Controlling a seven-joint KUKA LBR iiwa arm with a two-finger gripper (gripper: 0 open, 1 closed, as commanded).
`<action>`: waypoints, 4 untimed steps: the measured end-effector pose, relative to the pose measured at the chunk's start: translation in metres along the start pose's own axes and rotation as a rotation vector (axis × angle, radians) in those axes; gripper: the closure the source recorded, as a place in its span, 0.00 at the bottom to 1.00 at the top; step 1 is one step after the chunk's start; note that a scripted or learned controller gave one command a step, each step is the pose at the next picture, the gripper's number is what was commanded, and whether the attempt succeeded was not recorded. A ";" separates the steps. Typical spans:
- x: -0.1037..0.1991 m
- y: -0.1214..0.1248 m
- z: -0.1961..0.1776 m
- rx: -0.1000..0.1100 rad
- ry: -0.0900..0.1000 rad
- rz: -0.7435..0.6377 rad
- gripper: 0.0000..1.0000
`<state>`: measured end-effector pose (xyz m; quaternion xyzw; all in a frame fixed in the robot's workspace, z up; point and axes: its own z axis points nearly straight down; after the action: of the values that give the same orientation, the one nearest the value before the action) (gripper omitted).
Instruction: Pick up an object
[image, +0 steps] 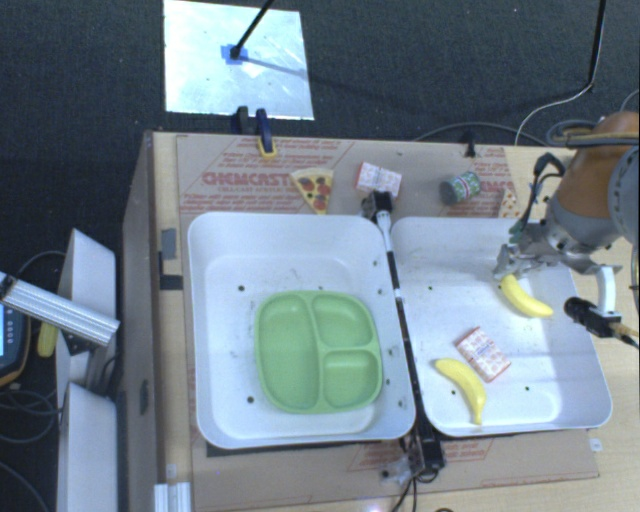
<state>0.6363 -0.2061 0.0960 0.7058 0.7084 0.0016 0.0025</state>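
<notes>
Your gripper (512, 262) sits low by the right bin's (580, 400) far-right edge, touching a banana (525, 299), apparently lining up a grasp; jaws' state unclear, can't tell.

The arm (600, 190) is running off the right edge, so most of its body is lying out of view. The claw (510, 268) is sitting low over the upper banana (525, 299), covering that fruit's top end; its fingers are blurring together, too small to separate. The print on the small can (462, 187) is staying unreadable.
</notes>
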 end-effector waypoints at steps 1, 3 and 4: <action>0.041 0.024 -0.035 0.001 0.001 -0.002 1.00; 0.115 0.004 -0.069 0.003 0.001 0.000 0.00; 0.071 0.009 0.012 0.008 0.001 0.002 0.00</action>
<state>0.6454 -0.1347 0.0843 0.7066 0.7076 -0.0006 -0.0005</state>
